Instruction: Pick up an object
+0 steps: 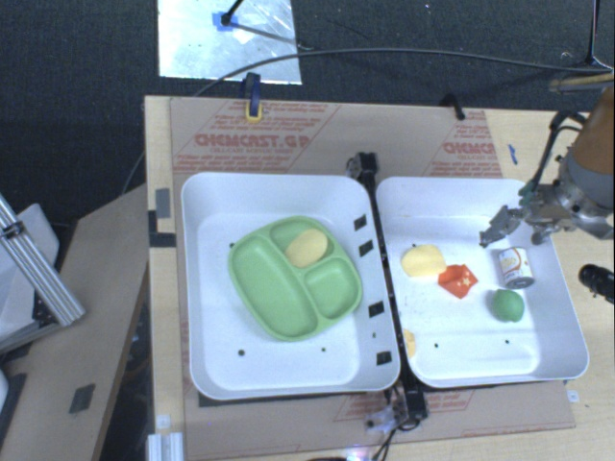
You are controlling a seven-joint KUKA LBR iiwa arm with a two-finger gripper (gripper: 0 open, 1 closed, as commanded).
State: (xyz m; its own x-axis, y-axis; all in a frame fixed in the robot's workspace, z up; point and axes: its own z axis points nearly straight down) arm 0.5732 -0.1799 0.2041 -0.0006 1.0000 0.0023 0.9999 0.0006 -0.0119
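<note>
**Grey arm, orange band, dark metal gripper**

The arm enters from the right as a rounded grey body with an orange band above its wrist. A thin cable runs beside it. Its gripper is grey metal, angular, with slim dark fingers. Finer details are too blurred to tell.

In the right bin, a can, green ball, red block and yellow lump cluster mid-bin; bare floor lies along its near side. A green tray fills the left bin's middle.
</note>
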